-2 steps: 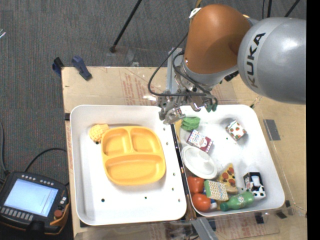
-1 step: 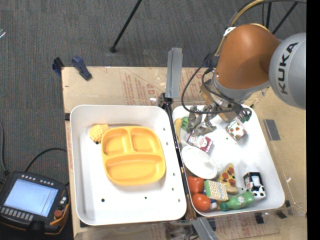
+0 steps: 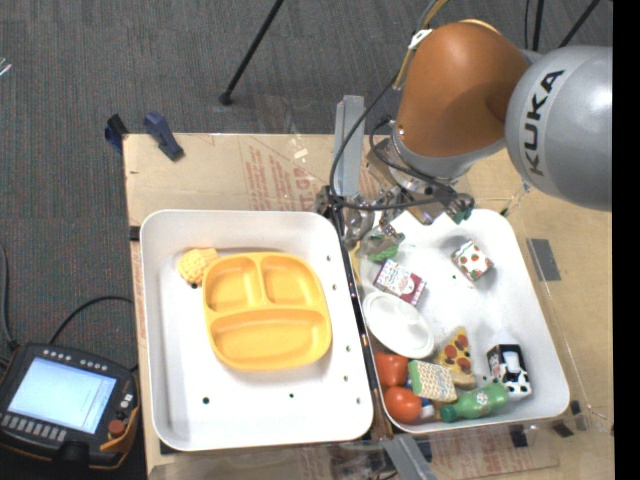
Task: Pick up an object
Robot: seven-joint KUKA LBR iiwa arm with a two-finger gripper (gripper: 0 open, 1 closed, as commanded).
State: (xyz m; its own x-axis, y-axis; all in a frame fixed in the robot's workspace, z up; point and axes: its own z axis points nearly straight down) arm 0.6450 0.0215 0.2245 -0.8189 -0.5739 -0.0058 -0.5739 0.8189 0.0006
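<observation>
The grey housing of the arm (image 3: 565, 118) carries the brand name "KUKA" in dark capital letters, running slantwise down its side, just beside the orange band. This is the one text that reads clearly.

On the brown cardboard sheet (image 3: 270, 173) covering the worktop, behind the left bin, faint reddish printed lettering shows, turned at an angle and too pale to make out.

In the right bin, the small red and white carton (image 3: 400, 283) bears a printed label, too small to read. The red and white box (image 3: 472, 261) and the black and white carton (image 3: 510, 368) also show printing, equally illegible.
</observation>
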